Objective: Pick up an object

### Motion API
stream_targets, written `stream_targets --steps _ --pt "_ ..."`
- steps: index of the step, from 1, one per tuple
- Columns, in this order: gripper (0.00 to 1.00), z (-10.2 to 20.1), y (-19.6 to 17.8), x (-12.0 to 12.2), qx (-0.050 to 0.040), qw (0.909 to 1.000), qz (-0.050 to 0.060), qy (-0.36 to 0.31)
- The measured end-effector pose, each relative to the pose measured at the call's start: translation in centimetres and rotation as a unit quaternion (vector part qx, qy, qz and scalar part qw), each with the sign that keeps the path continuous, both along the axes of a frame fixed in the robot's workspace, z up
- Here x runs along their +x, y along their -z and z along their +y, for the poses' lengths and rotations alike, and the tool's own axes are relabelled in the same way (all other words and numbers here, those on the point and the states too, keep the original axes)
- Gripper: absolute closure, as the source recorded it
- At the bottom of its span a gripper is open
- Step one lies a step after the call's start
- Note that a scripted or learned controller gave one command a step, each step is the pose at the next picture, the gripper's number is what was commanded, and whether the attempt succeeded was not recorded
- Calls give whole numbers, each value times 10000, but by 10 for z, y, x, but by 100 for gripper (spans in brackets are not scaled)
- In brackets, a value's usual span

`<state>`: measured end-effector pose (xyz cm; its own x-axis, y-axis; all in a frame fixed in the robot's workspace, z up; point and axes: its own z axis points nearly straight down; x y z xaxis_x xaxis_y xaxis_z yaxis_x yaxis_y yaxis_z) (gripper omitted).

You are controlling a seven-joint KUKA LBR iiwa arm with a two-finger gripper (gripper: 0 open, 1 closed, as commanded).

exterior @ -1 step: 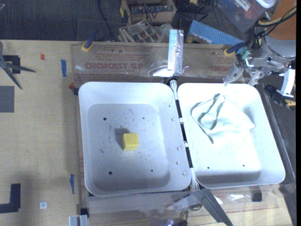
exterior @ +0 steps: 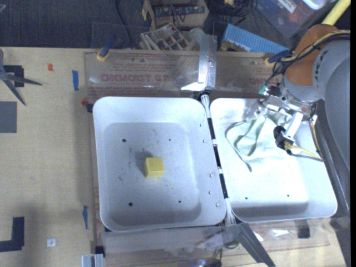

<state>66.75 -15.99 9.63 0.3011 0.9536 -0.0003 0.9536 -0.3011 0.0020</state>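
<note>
1. A small yellow block [exterior: 154, 167] lies on the floor of the left shallow white plastic bin [exterior: 105, 121], near its middle, touching nothing.
2. The grey two-finger gripper [exterior: 266, 111] hangs over the upper part of the right shallow white plastic bin [exterior: 317, 204]; its tips blur into a thin pale-green looped item [exterior: 245, 141], so grip and finger spacing cannot be told.
3. The block lies well apart from the gripper, across the bins' shared rim.
4. The grey arm with an orange band [exterior: 311, 54] is cut off at the right.

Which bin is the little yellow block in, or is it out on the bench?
In the left bin: the yellow block rests on its floor near the middle, apart from the walls.
</note>
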Motion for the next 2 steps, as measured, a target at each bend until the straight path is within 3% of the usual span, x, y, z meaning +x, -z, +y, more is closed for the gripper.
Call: stream_targets --steps 1,2 --pt "100 1 -11 1 -10 10000 -3 -16" --pt "100 25 5 -64 7 9866 -42 1633"
